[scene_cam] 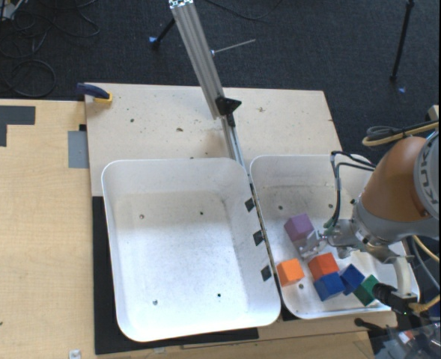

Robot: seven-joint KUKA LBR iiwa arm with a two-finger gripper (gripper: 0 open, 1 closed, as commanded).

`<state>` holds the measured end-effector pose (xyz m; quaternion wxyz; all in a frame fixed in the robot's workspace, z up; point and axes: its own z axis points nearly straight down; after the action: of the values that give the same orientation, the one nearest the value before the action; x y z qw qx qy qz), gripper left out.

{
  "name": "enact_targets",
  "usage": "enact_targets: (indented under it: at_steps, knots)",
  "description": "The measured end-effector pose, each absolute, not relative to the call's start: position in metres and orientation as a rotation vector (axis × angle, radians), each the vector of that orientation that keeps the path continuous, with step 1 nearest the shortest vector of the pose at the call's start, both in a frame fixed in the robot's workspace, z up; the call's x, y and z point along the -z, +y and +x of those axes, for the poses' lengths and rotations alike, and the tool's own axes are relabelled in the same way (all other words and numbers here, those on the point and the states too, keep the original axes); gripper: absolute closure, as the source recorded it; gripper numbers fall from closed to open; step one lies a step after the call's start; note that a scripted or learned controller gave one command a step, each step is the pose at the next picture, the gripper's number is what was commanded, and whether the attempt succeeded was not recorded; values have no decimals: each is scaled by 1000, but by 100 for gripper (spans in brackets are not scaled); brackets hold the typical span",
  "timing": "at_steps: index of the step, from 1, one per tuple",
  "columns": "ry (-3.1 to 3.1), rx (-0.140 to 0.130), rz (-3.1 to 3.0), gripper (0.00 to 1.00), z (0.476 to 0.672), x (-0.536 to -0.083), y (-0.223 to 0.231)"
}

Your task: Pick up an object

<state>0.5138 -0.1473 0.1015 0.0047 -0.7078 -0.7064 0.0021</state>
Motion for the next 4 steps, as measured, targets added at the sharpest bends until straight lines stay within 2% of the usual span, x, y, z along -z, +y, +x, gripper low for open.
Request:
enact_targets:
  at_steps: [1, 3, 4]
  knots:
    - [-2208, -3, -2228, 100, 515, -114, -150]
    - [-2224, 2, -2222, 100, 519, -209, -145]
    - [-2224, 0, -2215, 100, 538, -202, -98]
